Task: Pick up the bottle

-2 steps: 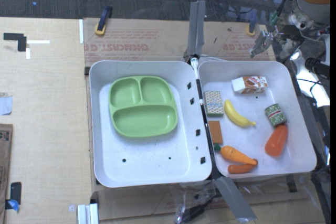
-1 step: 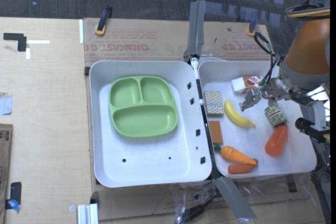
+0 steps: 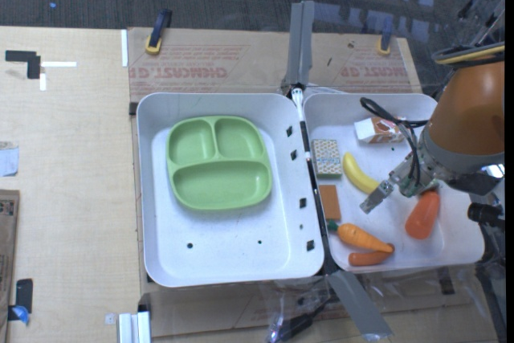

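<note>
The bottle (image 3: 422, 215) is orange-red with a green cap — it lies just right of the claw (image 3: 389, 190), cap end tucked up under the wrist. Its long axis runs nearly upright in view, base toward the near rim. Whether the claw is parted or closed, I cannot tell.

Reading "CHEMCAST GP" in red, printed upside down and repeating, on the brown cardboard sheet (image 3: 210, 60) lying along the top of the frame behind both bins. Finding printing on the small carton (image 3: 376, 131) at right too tiny to make out.
</note>
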Action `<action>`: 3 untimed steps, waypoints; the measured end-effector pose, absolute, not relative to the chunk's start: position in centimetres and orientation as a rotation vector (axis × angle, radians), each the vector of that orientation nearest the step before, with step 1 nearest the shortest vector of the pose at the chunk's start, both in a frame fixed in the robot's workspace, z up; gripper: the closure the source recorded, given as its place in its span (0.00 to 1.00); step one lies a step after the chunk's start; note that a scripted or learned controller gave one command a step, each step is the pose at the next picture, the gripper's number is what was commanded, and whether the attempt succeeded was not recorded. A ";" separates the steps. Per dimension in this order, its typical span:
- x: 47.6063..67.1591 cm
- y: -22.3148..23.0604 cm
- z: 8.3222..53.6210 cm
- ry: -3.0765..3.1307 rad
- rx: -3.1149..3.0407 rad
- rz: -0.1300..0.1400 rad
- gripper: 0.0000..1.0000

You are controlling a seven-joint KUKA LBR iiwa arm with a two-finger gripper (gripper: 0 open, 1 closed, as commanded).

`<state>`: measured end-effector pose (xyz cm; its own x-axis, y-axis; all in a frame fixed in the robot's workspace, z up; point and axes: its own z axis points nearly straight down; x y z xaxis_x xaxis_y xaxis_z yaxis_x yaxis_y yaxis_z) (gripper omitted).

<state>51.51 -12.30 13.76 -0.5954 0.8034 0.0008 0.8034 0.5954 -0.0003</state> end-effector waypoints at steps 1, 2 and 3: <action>47.8 -11.5 12.0 -2.917 -1.165 -0.001 0.00; 47.8 -16.6 12.8 -3.023 -0.864 -0.001 0.00; 55.3 -19.6 9.1 -2.940 -1.104 -0.016 0.00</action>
